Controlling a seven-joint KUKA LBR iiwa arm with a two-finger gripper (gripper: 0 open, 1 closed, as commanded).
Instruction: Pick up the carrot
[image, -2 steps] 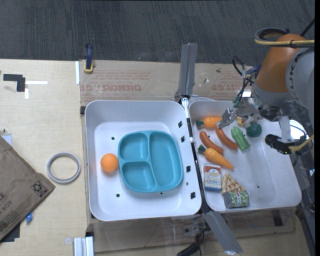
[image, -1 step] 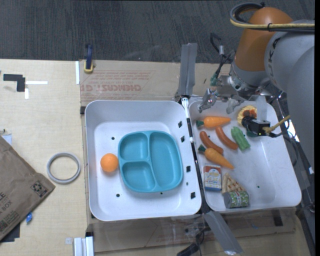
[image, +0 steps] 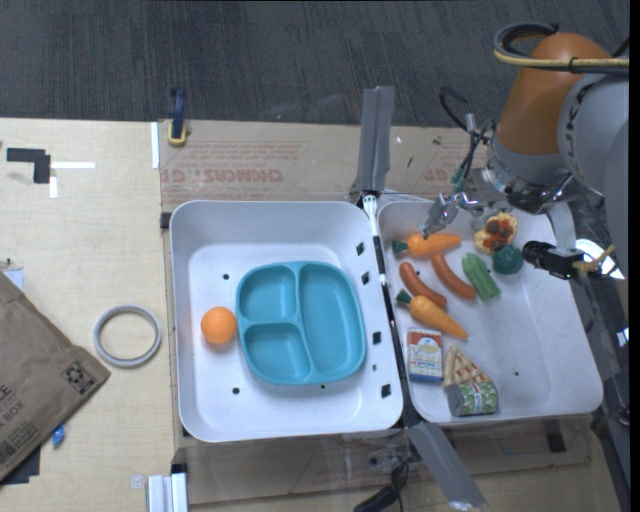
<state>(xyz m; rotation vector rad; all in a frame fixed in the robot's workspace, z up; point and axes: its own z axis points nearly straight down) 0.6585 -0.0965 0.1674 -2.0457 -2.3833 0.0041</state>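
Two carrots lie in the right bin (image: 560, 390). One carrot (image: 434, 242) is near the bin's back left, its green top pointing left. The other carrot (image: 437, 313) lies lower, pointing down-right. My gripper (image: 450, 210) hangs just above and behind the upper carrot, open, with nothing between its fingers. The grey arm with its orange band (image: 545, 90) reaches in from the upper right.
In the right bin also lie a red sausage (image: 452, 276), a green pickle (image: 482, 277), a broccoli piece (image: 508, 260), a yellow-red toy food (image: 496, 232) and small boxes (image: 426, 356). The left bin (image: 200, 400) holds a teal divided plate (image: 300, 322) and an orange (image: 218, 325).
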